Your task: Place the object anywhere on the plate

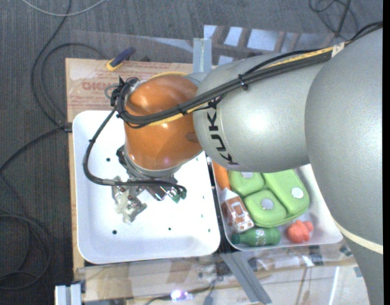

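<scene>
Pincer [130,203] hangs low over the left white bin [93,234], well to the left of the green plate [271,197]. Whether it is clenched or released I cannot tell, since the orange band [160,129] and the wrist cables crowd the view. I see nothing clearly held beneath it.

The green plate lies in the right white bin [322,237], partly under the grey arm [277,107], and shows three rounded lobes. The task does not name its object, so I judge it to be one of the small things lying around the plate:

- a red lumpy piece [300,232] just below the plate's right lobe
- a dark green cucumber-like piece [258,236] touching the plate's lower edge
- a small brown and white box [238,215] against the plate's lower left
- an orange piece [221,176] at the plate's left side, partly hidden by the arm

All look like light toy food, probably hard smooth plastic, so weight is no worry but slipping is. The cucumber-like piece would be best pinched across its narrow middle, since its rounded ends would squirt out. The red piece looks bumpy and offers grip almost anywhere across its width. The box has flat sides that suit a squeeze, though it sits tight against the plate, leaving little room on that side. None looks fragile.
</scene>
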Robot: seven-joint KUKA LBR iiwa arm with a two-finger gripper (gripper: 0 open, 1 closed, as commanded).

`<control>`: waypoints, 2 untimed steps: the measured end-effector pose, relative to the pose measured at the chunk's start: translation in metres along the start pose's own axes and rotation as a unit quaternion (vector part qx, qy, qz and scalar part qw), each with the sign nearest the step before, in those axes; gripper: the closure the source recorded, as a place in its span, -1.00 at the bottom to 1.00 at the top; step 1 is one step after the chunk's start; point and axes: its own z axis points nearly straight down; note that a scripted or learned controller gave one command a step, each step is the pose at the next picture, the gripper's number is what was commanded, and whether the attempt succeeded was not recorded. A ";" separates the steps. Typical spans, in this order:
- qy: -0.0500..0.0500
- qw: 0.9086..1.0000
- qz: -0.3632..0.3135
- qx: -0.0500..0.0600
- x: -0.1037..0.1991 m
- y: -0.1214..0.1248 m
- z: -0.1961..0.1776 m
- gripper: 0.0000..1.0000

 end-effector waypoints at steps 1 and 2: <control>0.000 0.996 -0.085 0.001 -0.013 -0.009 0.004 1.00; 0.000 0.990 -0.139 0.001 -0.006 -0.006 -0.005 1.00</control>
